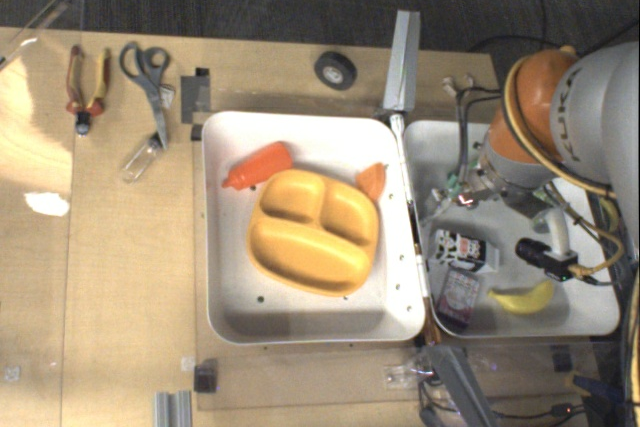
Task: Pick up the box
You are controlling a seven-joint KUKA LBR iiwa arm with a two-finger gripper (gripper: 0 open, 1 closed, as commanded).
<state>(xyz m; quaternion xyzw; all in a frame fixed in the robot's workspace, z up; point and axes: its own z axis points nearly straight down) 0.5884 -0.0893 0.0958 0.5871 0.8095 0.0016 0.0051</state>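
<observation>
The yellow tray (314, 231) and orange carrot (256, 165) sit in the left bin (225, 315). The box (461, 249) lies in the right bin (600, 323), touching a dark packet (457, 295) that might be snagged instead. The gripper (478, 187) hovers above; jaws' state can't be made out.

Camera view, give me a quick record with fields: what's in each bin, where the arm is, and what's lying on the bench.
left bin: yellow divided tray, orange bottle, small orange piece
right bin: box, dark packet, banana
arm: over the right bin
end effector: above the box, finger state unclear
bench: pliers, scissors, tape roll
</observation>
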